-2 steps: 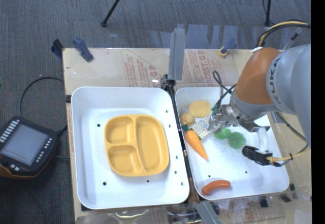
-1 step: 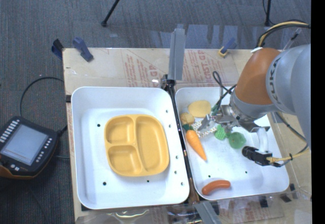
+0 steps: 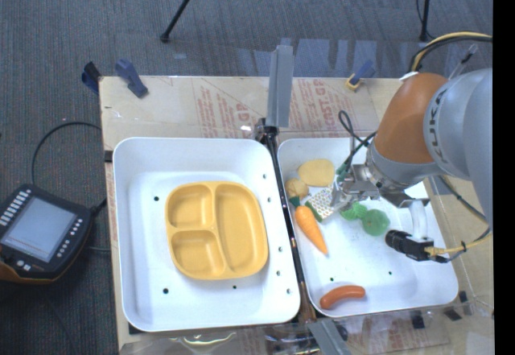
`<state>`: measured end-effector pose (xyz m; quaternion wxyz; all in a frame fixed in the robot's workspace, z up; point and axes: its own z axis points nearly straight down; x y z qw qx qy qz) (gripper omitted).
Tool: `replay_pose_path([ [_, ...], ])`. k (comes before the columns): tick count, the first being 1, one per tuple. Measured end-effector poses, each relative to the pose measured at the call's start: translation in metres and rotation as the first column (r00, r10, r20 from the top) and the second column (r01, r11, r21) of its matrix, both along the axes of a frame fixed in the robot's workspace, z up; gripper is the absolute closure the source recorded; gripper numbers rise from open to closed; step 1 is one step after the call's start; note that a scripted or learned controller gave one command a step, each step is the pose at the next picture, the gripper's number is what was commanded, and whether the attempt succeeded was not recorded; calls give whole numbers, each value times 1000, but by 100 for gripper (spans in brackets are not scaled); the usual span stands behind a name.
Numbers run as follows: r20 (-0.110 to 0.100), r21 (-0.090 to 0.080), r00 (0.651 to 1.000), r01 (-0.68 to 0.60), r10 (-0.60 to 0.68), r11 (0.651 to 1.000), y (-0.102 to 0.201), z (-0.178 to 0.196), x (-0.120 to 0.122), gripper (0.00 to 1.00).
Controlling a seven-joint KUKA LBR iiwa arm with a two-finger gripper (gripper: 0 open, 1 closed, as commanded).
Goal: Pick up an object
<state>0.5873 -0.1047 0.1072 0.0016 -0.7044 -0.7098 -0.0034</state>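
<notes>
While the arm [image 3: 438,132] reaches in from the right, its gripper [image 3: 348,188] sits low over the right bin [image 3: 438,285], w/ the tip among the toy foods at the bin's far-left part. Can't tell if it's released or clenched, the wrist hides that part.

Right bin contents: a pale yellow round piece [image 3: 317,171] at the far side, a smaller yellowish lump [image 3: 296,187] just left of it, a grey-white checkered item [image 3: 321,202] right next to the gripper tip, an orange carrot [image 3: 310,229] lying at a slant near the bin's left wall, a green leafy piece [image 3: 368,219] just right of the gripper, and a red-orange sausage [image 3: 343,295] at the near side, well apart from the rest. Nothing visibly lifted; all items rest on the bin floor.

Left bin [image 3: 137,184] holds a yellow 3-compartment tray [image 3: 216,229], approx centred. Both bins sit on a cardboard-topped bench [image 3: 209,108]. On the carpet at far left lies a teach pendant [image 3: 39,231] w/ its cable.
</notes>
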Motion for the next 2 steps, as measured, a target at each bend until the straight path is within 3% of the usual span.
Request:
replay_pose_path([
  [1, -1, 0, 1000, 1, -1, 1000, 0, 0, 0, 0],
  [2, -4, -9, 998, -56, 56, 998, 14, -20, -1, 0],
])
